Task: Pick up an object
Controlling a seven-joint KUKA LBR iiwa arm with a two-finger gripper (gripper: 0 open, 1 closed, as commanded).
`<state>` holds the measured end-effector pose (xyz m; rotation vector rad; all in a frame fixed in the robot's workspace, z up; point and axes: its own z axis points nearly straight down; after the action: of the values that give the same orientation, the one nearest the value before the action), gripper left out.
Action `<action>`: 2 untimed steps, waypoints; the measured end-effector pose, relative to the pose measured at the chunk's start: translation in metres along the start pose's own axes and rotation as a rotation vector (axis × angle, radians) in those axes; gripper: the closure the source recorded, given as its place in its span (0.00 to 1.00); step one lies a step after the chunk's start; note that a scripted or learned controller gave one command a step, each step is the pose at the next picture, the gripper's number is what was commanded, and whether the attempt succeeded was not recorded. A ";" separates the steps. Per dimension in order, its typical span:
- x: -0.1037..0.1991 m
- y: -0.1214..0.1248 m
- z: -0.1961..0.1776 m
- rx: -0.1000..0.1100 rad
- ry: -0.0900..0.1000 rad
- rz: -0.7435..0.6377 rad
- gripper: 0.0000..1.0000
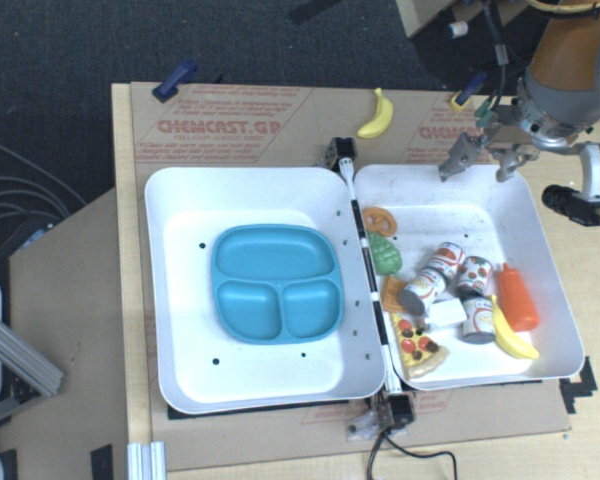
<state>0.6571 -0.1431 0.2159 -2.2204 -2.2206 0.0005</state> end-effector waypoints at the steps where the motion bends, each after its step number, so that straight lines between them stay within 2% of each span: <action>1: -0.021 -0.017 0.118 0.000 0.000 0.001 0.00; 2: 0.013 0.006 0.131 -0.003 0.000 -0.001 0.00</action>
<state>0.6632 -0.1296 0.0848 -2.2210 -2.2230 -0.0021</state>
